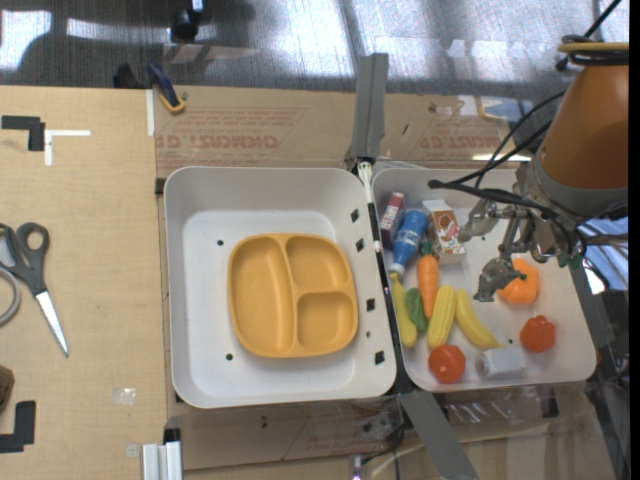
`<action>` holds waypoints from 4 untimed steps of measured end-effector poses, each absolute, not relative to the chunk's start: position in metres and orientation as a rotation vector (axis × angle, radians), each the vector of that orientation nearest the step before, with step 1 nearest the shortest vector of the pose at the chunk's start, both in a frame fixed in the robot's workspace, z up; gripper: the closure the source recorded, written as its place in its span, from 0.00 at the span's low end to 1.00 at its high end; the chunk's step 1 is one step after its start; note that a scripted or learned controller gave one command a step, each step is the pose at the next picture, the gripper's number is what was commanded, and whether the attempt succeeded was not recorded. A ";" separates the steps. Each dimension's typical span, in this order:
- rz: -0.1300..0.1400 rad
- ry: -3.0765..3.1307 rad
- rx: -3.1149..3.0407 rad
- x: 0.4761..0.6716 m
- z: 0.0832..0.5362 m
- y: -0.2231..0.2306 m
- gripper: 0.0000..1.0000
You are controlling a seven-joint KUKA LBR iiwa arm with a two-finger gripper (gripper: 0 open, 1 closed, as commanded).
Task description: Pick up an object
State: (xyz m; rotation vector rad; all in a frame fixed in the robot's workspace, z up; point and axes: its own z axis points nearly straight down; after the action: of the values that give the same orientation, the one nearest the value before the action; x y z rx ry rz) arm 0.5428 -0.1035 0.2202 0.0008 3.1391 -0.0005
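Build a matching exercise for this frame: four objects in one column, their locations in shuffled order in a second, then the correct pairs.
Objects:
1. yellow three-compartment plastic plate
2. grey-handled metal scissors
3. blue plastic bottle
4. round red toy tomato

Locations:
A. right white bin, near its front edge
B. middle of the left white bin
C. on the bench, left of both bins
D. right white bin, near its back left corner

Pairs: 1-B, 2-C, 3-D, 4-A

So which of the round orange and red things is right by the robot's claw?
The orange fruit, right beside the gripper near the right bin's far side. The two red tomatoes sit lower, toward the front edge.
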 end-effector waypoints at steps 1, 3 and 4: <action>-0.001 3.130 0.030 0.564 0.106 -0.099 0.00; -0.003 3.105 0.323 0.576 0.102 -0.095 0.00; -0.001 3.086 0.564 0.526 0.093 -0.098 0.00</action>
State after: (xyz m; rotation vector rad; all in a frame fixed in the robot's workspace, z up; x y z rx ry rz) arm 0.5263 -0.0976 0.0930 0.5637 3.0857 -0.0007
